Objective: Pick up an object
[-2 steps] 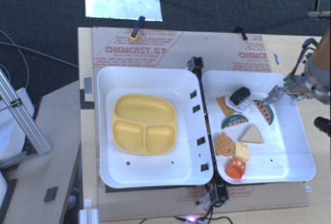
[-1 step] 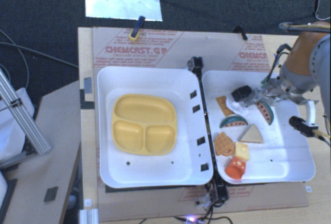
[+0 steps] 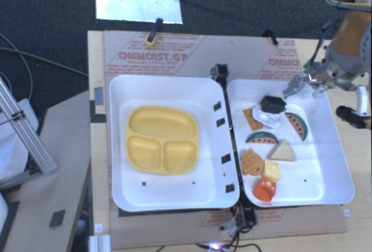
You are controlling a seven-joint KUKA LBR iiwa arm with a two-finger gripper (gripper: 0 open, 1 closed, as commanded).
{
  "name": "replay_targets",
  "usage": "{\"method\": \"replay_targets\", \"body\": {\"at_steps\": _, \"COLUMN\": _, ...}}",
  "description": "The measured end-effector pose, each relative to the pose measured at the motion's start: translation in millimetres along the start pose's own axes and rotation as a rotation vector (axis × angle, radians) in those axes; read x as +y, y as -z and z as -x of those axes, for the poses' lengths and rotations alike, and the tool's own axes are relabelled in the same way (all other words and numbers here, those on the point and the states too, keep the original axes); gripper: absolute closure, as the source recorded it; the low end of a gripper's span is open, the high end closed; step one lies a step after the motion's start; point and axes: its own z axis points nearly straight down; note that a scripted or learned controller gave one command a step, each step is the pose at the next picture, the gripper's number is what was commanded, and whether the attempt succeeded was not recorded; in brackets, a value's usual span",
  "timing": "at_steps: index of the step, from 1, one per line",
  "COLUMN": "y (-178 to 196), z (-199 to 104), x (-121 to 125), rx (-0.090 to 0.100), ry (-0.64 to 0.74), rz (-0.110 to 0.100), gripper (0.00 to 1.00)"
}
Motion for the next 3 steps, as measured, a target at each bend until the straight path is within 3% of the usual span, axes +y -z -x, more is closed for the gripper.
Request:
{"method": "replay_targets", "body": {"at_steps": 1, "y": -67, "z": -5, "x": -143, "rx": 0.008, "ry": -0.011, "rz": -0.024, "gripper": 0.00}}
{"method": "replay_targets", "body": {"at_steps": 2, "y": -38, "z": -1, "x": -182, "rx": 0.004, "ry": -0.008, "rz": -0.011, "gripper": 0.00}}
{"method": "replay_targets", "body": {"at_steps": 3, "y": -7, "z": -12, "x": -154, "rx": 0.002, "ry": -0.001, "rz": -0.006, "gripper": 0.00}}
